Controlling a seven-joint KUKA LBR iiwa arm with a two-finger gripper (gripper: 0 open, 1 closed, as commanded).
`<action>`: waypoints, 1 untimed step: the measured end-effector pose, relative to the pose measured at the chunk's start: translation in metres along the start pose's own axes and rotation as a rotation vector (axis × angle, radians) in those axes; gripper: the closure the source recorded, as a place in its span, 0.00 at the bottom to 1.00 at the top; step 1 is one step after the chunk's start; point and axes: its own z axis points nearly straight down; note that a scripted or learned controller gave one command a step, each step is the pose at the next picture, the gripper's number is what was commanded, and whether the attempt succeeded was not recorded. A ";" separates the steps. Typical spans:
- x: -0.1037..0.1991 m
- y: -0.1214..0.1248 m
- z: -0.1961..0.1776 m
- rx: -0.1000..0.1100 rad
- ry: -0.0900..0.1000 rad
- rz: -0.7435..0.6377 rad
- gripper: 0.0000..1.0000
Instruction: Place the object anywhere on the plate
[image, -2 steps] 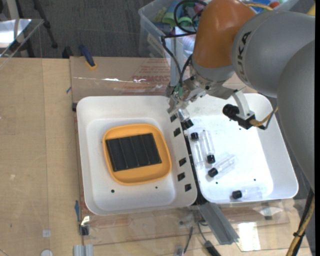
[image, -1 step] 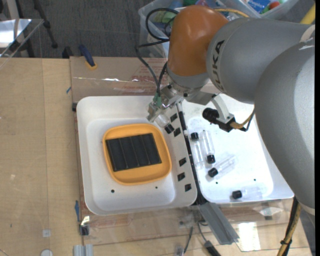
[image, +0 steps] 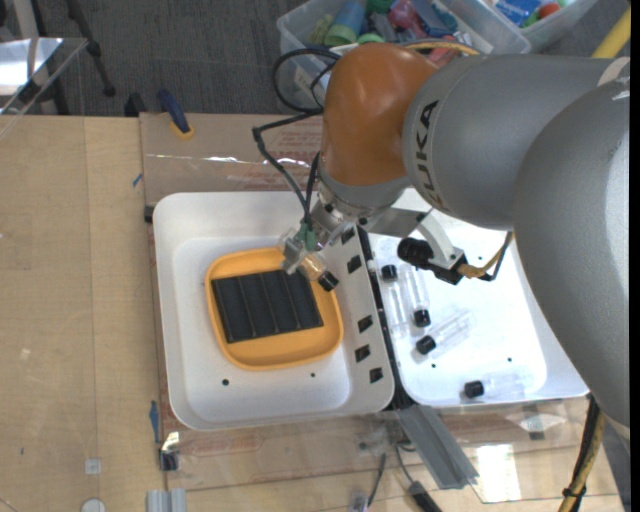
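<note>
Plate (image: 232, 352), orange-yellow, lies in the left bin (image: 190, 400) at centre frame, carrying a black ribbed object (image: 268, 306). Claw (image: 305, 255) hangs at the plate's upper right rim; whether it is apart, I cannot tell. Clear tubes (image: 440, 335) lie in the right bin (image: 520, 350).

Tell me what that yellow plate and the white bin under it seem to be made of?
The yellow plate looks like moulded plastic: even colour, rounded rim, soft sheen. The dark ribbed slab on it looks matte, maybe rubber or plastic. The white bin also looks like smooth, slightly glossy plastic.
</note>
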 end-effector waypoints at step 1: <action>0.000 0.000 0.000 0.000 0.000 0.001 0.00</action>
